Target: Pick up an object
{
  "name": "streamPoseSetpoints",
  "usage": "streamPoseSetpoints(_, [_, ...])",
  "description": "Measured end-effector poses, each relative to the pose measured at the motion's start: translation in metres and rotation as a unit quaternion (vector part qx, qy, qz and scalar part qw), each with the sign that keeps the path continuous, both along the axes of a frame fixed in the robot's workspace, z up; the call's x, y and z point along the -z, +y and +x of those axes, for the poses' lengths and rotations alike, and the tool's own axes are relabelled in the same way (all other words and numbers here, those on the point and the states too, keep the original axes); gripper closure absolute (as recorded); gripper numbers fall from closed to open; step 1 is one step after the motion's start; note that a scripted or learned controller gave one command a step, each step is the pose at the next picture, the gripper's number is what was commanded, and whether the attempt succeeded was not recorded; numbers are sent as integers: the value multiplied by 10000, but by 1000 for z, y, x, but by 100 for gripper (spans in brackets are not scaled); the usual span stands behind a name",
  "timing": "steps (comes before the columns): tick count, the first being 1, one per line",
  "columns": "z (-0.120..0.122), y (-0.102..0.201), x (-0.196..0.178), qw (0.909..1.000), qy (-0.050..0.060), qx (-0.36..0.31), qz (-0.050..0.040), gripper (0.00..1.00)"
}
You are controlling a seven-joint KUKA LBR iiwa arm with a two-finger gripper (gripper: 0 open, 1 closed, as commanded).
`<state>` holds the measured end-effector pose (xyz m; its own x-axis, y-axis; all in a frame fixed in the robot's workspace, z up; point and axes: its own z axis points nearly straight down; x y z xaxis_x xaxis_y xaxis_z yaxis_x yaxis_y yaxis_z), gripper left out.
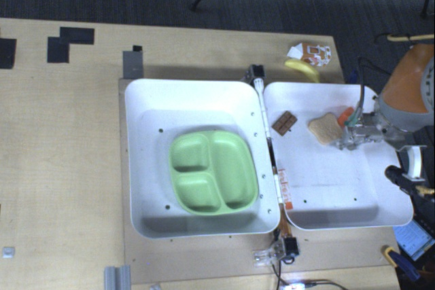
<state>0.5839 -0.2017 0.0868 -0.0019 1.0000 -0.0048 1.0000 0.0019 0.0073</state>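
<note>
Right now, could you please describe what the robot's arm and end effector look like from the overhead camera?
The grey KUKA arm enters from the right, its rounded housing topped by a broad orange band. The small metallic end effector is silvery grey with dark fittings, and a thin dark cable runs up beside it.

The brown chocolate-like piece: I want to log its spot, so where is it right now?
The brown piece lies in the right bin, near its upper left corner, just left of the tan bread-like object and the gripper.
</note>
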Motion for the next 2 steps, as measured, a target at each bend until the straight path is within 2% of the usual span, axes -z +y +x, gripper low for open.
streamPoseSetpoints(1, [68, 36, -105, 10000, 2, -24, 19, 100])
streamPoseSetpoints(2, [67, 35, -104, 10000, 18, -21, 19, 0])
